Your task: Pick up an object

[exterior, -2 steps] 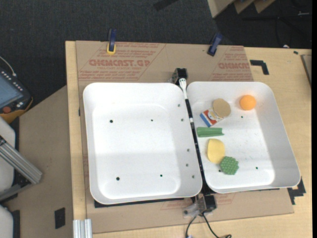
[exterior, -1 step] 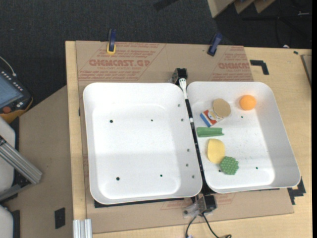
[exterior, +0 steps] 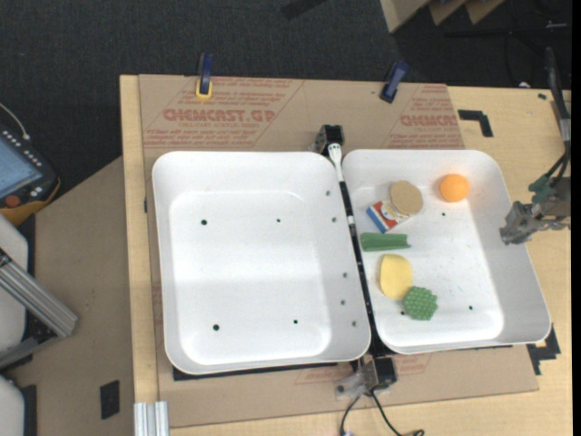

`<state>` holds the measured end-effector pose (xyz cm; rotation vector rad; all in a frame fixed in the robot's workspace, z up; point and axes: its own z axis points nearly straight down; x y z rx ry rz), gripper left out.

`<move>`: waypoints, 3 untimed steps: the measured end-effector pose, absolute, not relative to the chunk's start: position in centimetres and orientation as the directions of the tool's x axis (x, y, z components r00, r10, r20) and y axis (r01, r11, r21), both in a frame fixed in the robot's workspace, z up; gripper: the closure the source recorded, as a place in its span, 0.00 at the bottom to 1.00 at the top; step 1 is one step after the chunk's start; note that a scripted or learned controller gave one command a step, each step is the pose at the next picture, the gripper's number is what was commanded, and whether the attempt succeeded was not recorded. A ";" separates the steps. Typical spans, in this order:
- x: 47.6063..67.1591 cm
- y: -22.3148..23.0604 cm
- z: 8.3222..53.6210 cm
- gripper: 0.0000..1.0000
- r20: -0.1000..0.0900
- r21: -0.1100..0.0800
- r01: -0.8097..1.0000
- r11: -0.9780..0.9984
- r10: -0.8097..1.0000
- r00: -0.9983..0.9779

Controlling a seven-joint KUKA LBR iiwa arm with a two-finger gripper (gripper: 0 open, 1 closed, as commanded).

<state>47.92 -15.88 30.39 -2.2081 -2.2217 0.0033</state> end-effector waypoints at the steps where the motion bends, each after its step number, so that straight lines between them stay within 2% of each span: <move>1: 48.0 -16.3 31.9 1.00 -0.003 0.005 1.000 0.001 1.000 -0.001; 3: 48.2 -16.4 34.0 1.00 -0.006 0.011 1.000 0.002 1.000 -0.002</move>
